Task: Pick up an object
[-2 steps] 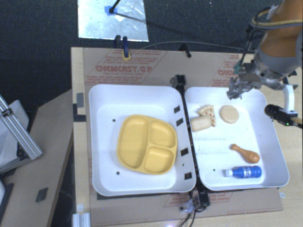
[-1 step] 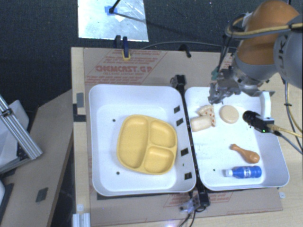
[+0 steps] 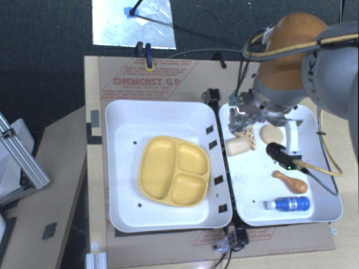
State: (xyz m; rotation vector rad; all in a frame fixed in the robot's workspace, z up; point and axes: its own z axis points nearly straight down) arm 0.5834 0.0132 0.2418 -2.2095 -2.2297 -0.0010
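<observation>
Blue bottle [image 3: 287,204] lay on its side at the near edge of the right bin [image 3: 252,178], with a brown drumstick-shaped piece [image 3: 290,182] just beyond it and apart from it. At the far left of that bin a pale cream lump [image 3: 236,146] lay close to the dividing wall, a small speckled piece [image 3: 245,133] touching or almost touching its far side, and a round cream piece [image 3: 272,134] just to the right. The hand [image 3: 242,115] stood over this far-left cluster, closest to the speckled piece; whether it was released or clenched could not be told, and nothing was seen held in it. The left bin [image 3: 123,150] carried a yellow divided plate [image 3: 174,171], well apart from the hand. Both bins sat on the counter [image 3: 61,150]. Assessment: the step in hand appeared to be the descent onto the cluster below, with nothing yet lifted. Recommendation: centre on one item alone, preferably the pale cream lump, since the crowding of neighbours and the nearby bin wall risked a snagged or doubled grasp. Approach should be vertical, closure across the lump's narrow width, and the lift straight up before any sideways travel
</observation>
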